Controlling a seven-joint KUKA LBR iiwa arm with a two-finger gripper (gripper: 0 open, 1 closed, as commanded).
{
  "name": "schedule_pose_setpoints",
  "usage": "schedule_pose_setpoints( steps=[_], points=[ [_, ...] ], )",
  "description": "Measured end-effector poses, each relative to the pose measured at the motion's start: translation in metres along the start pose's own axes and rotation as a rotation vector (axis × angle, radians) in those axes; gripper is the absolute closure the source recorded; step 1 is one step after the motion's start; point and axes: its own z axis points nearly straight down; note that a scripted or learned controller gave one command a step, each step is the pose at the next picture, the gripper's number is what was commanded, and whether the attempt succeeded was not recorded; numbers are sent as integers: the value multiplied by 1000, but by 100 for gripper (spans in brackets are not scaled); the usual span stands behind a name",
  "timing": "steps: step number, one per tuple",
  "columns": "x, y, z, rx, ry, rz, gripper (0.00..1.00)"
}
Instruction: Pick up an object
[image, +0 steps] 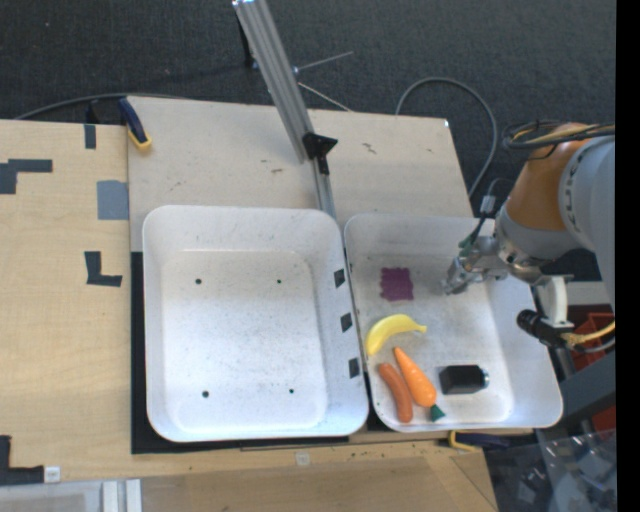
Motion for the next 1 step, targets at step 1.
schedule_pose_setpoints(
  steps=[1],
  points=[
    [-1, 5, -63, -7, -1, 1, 100]
  ],
)
